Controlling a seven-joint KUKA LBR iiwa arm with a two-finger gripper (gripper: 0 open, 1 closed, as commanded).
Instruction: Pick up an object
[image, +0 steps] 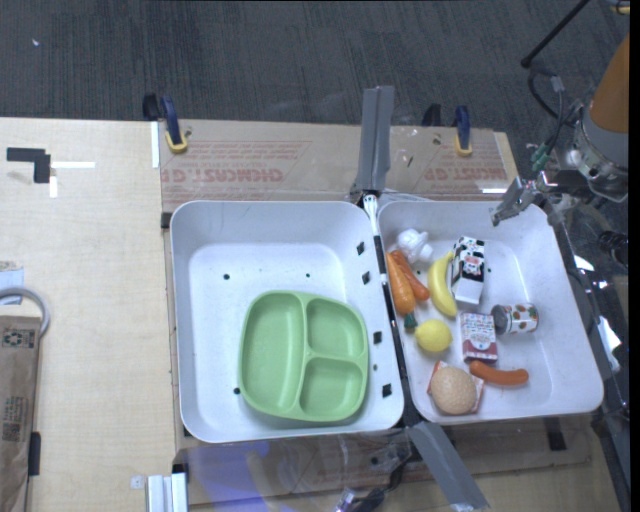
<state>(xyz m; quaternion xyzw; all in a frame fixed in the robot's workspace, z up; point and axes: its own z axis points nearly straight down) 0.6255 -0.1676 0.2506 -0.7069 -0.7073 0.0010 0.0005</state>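
Camera view. You are at the start of the pick: nothing is lifted, and every object lies on a bin floor. The gripper (512, 203) hangs over the far right corner of the right bin (560, 400), above the rim and clear of all contents. Whether it is open cannot be told from this angle; nothing is seen in it. What remains, by this view, is the whole task: choose an object, descend, close, lift.

Candidate objects all sit in the right bin. Along its left wall lie a carrot (402, 282) and a banana (442, 284), close together, with a white piece (413, 242) at their far end. A lemon (433, 335) sits just near of the banana. A milk carton (468, 270) stands mid-bin; near of it are a red box (479, 337) and a can (516, 319) on its side. A sausage (499, 376) and a bun (453, 390) lie by the near edge.

Obstructions: the objects are crowded, so expect neighbours to be nudged. The carton is nearest the gripper and has free floor to its right.

The left bin (190, 300) holds a green tray (300, 355) with three compartments.
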